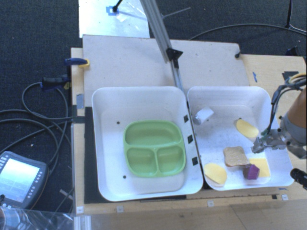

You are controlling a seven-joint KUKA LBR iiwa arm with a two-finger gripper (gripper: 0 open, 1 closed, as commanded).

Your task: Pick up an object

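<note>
2 shallow white bins; gripper (263, 144) hovers beside tan bread slice (235, 156) in right bin (225, 96). Fingers' state: cannot tell. Risk: descent lands off-centre, nudging slice away.

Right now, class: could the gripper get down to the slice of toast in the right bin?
Probably yes. The gripper hovers just right of the toast, whose top is uncovered; the purple block only crowds its lower corner.
</note>
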